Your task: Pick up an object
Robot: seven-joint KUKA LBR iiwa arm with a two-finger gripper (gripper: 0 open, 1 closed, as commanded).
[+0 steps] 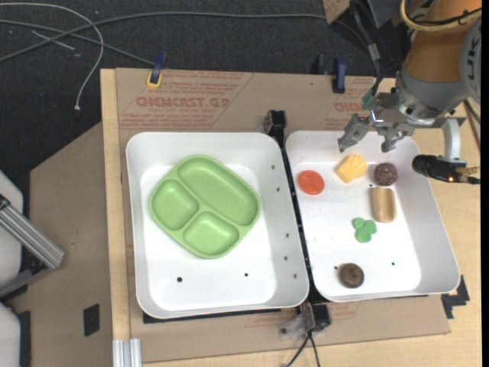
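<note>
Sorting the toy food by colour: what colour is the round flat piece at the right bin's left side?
Orange-red; the round flat piece shows plainly in the camera view.

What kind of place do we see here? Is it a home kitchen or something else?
Most likely a robotics lab bench, not a kitchen. Two white bins sit on a cardboard sheet held by blue clamps, loose cables lie on the dark floor, and the gripper hangs over toy food such as the yellow piece.
</note>
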